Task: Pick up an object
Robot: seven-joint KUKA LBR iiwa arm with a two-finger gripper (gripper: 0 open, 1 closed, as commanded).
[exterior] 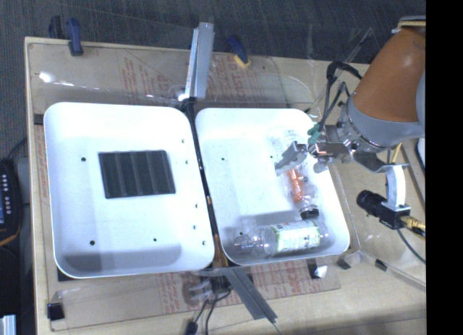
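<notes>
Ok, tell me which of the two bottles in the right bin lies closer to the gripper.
The small bottle with orange contents, lying just below the gripper. The larger clear bottle with the white label lies farther off, along the bin's near wall.

Bright overhead light, white bins (116, 120) blown out with glare, soft shadows, dim floor (289, 8), slightly soft focus

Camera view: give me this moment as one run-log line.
gripper: over right bin, above orange item | clear bottle: lying at near wall | left bin: dark ribbed pad
</notes>
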